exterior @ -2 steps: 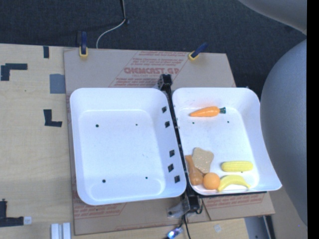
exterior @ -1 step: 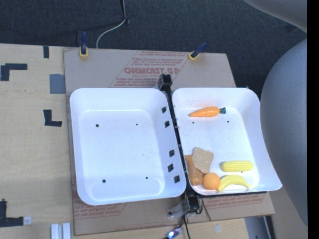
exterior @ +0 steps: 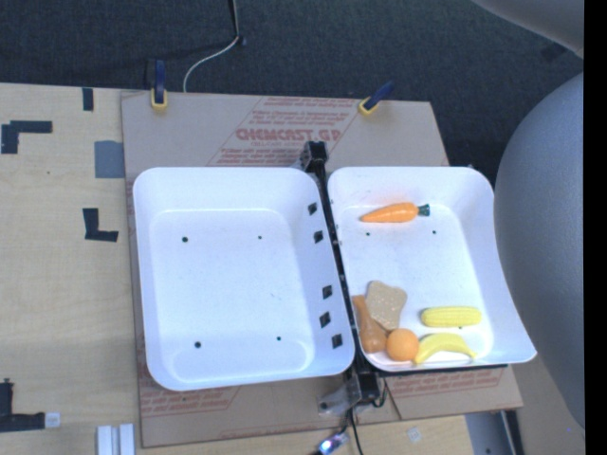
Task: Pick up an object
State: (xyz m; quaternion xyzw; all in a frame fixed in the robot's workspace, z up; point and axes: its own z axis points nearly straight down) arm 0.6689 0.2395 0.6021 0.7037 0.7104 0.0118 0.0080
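Along the right edge, the grey bulk of the arm (exterior: 555, 254), blurred and well clear of the toys. Under everything, a brown cardboard sheet (exterior: 285, 136), clamped at its far corners. On it, the left bin (exterior: 142, 254) and the right bin (exterior: 477, 186), touching along a black joint. In the right bin, every candidate for the pick: a carrot (exterior: 389, 214) alone near the far wall, well apart from the rest; along the near wall, a banana (exterior: 444, 350) just beside a corn cob (exterior: 450, 317); next, a bread slice (exterior: 386, 303) leaning over a brown roll (exterior: 368, 332); smallest, an orange (exterior: 402, 345) touching roll and banana. Judging by this, nothing lifted yet: choosing, descending, closing and raising all left to do. Easiest target probably the carrot, given the free room around it.
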